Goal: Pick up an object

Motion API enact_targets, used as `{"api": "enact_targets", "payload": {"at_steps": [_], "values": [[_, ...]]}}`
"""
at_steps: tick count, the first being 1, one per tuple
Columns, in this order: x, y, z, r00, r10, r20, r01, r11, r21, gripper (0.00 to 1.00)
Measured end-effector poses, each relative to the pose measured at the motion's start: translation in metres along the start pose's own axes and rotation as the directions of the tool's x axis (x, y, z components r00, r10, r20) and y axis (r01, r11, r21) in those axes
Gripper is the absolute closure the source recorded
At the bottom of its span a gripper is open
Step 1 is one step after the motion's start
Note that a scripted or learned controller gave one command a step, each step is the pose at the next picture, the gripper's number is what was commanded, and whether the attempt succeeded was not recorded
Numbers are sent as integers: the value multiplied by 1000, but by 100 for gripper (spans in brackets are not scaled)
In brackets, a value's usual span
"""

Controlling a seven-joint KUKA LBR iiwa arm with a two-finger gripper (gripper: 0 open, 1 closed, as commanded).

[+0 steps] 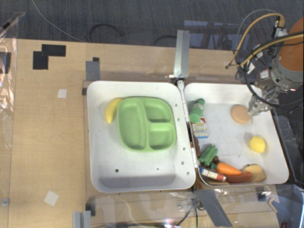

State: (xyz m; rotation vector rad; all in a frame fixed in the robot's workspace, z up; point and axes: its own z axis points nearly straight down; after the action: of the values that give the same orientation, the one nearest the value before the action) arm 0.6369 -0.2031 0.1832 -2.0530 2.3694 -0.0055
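My gripper (258, 108) hangs over the far right part of the right bin (227, 136), just right of a tan round bun (240, 114) and close to its edge. Nothing shows in its grasp. Nearer the front lies a yellow lemon (257, 144). By the bin's left wall are a green bottle (196, 110) and a small printed carton (201, 128). Along the front lie a green leafy toy (208, 153), an orange carrot (230, 168), a red-and-white tube (213, 175), a brown sausage (240, 177) and a tan pear-like piece (257, 172).
The left bin (133, 172) holds a green divided plate (145, 123) with a yellow banana (112, 109) at its left edge. A metal divider post (181, 56) stands behind the seam between the bins. Yellow and black cables (251, 37) loop above the wrist.
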Motion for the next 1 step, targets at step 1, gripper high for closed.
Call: {"api": "enact_targets", "payload": {"at_steps": [1], "values": [[-1, -1, -1, 1000, -1, 0, 1, 1000, 2, 0]]}}
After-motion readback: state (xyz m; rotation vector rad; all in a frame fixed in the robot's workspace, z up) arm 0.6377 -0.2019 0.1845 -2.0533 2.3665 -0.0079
